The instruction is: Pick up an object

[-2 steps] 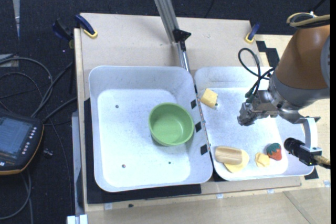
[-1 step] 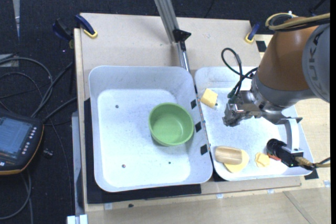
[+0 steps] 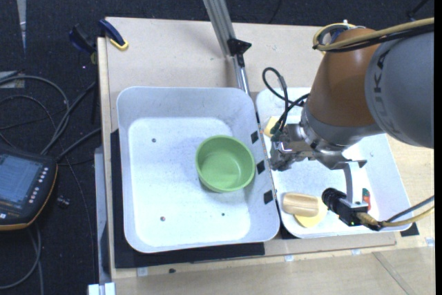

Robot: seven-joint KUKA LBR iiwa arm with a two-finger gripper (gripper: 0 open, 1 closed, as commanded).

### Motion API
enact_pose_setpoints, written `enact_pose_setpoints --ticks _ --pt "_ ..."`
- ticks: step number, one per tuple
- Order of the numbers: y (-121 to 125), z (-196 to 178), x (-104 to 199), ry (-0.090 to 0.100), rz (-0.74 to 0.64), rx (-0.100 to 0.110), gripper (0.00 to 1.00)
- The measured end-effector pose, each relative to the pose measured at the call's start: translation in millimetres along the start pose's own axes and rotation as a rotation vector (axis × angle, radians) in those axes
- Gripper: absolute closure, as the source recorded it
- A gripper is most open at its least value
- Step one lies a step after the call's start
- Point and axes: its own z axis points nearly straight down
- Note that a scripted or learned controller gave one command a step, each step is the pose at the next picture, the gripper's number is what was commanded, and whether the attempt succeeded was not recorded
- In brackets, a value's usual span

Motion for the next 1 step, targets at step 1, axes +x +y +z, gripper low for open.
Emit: enact_pose_setpoints --ticks 1 --pt "-3.0 1.4 45.7 0.0 0.0 0.0 1.0"
